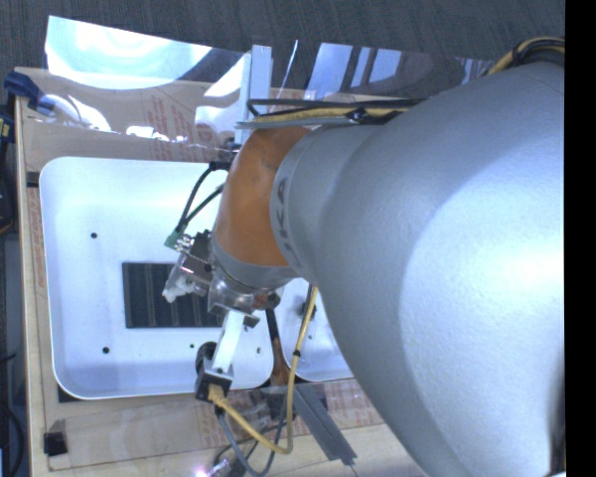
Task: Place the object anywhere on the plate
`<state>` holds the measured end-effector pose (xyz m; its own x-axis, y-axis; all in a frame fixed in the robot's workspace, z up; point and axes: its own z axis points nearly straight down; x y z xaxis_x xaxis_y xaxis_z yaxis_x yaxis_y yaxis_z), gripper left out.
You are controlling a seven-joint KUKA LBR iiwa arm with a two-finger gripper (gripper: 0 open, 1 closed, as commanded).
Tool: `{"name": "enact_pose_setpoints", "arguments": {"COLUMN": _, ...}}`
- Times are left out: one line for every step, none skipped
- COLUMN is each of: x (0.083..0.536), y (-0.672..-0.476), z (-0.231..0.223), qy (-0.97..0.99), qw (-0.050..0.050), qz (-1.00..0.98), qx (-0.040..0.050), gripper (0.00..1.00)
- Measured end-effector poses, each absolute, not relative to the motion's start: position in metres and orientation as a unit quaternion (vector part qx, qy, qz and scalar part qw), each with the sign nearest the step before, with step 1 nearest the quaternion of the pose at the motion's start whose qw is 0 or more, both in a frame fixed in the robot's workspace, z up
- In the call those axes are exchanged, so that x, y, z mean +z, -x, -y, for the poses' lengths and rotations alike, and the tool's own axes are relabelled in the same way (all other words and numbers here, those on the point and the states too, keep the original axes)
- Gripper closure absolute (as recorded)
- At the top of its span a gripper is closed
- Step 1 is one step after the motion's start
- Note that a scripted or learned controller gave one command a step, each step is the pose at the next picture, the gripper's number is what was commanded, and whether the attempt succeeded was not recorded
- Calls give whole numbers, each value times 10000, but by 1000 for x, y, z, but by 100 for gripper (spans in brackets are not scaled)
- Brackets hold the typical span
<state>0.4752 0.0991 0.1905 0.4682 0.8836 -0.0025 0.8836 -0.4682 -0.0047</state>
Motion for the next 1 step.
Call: {"name": "enact_pose_setpoints", "arguments": {"x": 146, "y": -495, "z": -160, "qy": 9588, "qw": 15, "qz": 2841, "qx": 42, "gripper": 100}}
